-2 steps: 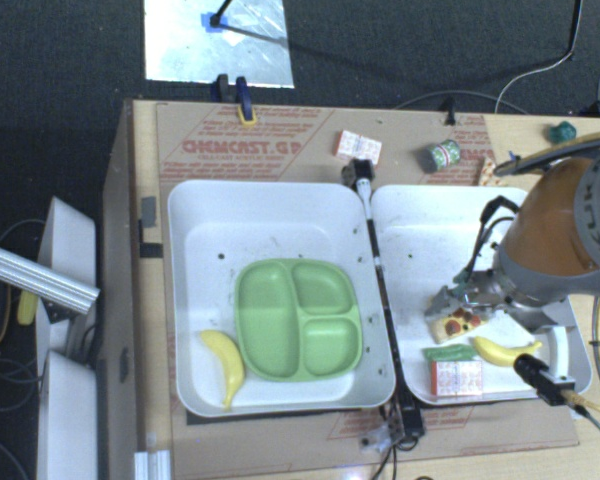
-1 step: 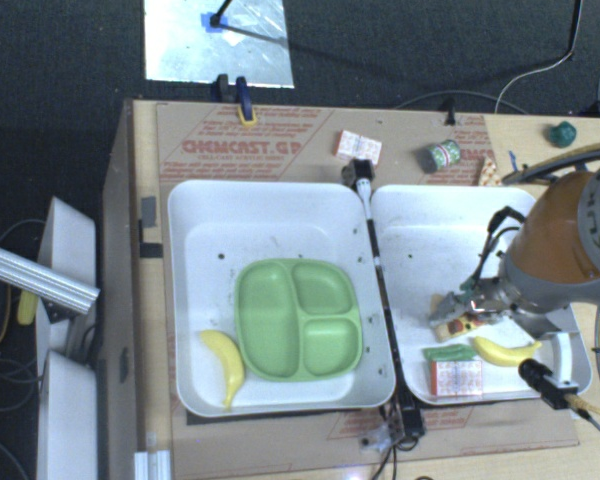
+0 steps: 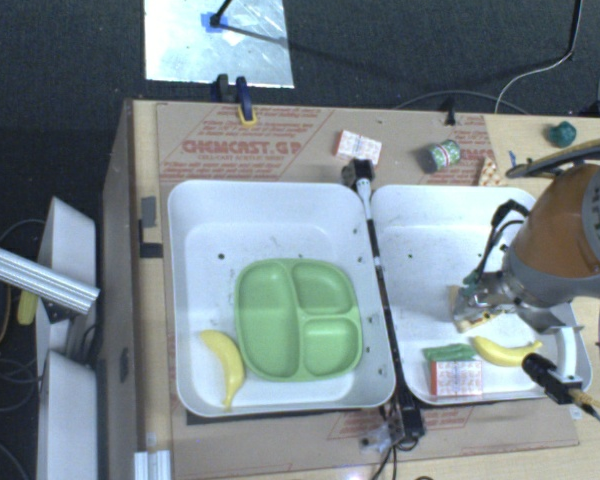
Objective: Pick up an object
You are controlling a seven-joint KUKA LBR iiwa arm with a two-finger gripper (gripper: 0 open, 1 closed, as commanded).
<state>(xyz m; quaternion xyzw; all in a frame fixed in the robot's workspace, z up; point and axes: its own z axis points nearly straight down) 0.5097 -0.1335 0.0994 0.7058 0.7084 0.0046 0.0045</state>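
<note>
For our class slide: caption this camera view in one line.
Arm's gripper low in right bin above banana; left bin has green plate.

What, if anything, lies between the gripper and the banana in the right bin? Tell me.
Nothing visible. The gripper hangs low in the right bin, and the banana lies just below it in the view, with bare bin floor between them. The small box lies beside the banana, off that path.

Even overhead light, soft focus, glare on foil sheet [image 3: 218,28]
</note>
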